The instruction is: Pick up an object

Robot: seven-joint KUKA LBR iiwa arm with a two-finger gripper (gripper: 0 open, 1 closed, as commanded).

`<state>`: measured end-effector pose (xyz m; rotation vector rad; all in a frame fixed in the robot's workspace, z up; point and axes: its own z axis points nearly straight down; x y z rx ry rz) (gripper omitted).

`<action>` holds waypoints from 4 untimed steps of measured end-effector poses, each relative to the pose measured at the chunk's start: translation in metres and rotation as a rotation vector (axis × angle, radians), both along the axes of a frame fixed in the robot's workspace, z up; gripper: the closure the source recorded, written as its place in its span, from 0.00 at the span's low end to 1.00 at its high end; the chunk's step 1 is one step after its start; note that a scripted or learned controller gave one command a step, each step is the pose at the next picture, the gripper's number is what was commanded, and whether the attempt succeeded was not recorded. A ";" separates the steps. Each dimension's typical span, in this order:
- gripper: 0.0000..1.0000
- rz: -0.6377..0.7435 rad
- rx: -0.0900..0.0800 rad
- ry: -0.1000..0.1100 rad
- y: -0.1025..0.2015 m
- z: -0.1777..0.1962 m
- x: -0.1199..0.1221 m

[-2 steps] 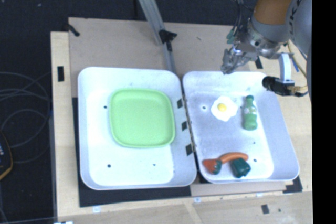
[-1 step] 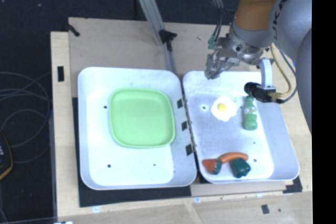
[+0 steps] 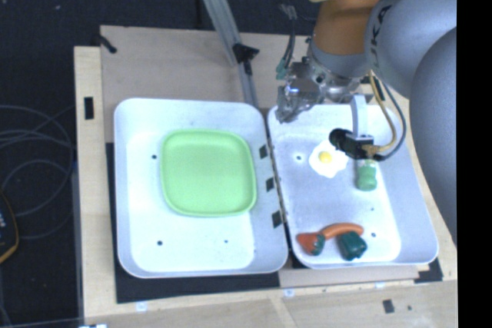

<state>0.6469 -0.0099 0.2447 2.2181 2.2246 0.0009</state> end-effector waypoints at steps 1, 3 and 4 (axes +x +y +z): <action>1.00 0.000 0.000 0.001 0.048 -0.008 0.009; 1.00 -0.004 -0.001 0.000 0.096 0.001 0.003; 1.00 -0.003 -0.001 0.000 0.097 -0.007 0.011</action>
